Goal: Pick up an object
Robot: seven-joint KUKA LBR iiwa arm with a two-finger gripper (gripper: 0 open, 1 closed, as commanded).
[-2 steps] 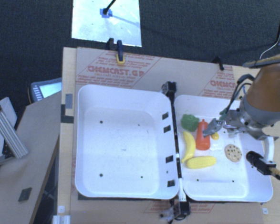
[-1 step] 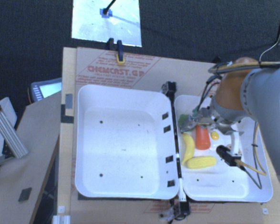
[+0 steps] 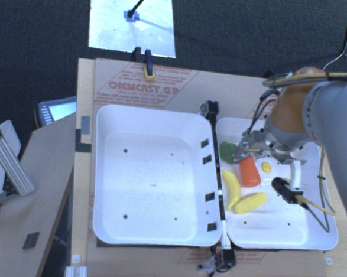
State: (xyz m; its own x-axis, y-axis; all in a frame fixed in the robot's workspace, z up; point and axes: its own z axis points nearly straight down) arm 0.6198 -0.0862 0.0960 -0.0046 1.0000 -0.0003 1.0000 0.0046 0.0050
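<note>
- The arm [image 3: 318, 109] reaches in over the right bin [image 3: 297, 232], its hand [image 3: 248, 147] low in that bin's far left part, near the divider between the two bins.
- Whether the hand is spread or pressed together I cannot tell; its tip is a dark tangle against the objects, and nothing can be seen pinched in it.
- The candidate things lie clustered there: a green piece [image 3: 228, 151] just beside the hand, an orange carrot-like piece [image 3: 250, 171] right below it, and two yellow banana-like pieces [image 3: 231, 188] [image 3: 250, 202] nearer the bin's middle. A small yellow bit [image 3: 266, 167] sits beside the orange one.
- The left bin [image 3: 114, 219] holds none of these objects.
- Judged step: the reach or the close on a target, probably the green or orange piece; no lift yet.
- Next move calls for a firm closure on one piece, then a straight rise clear of its neighbours.
</note>
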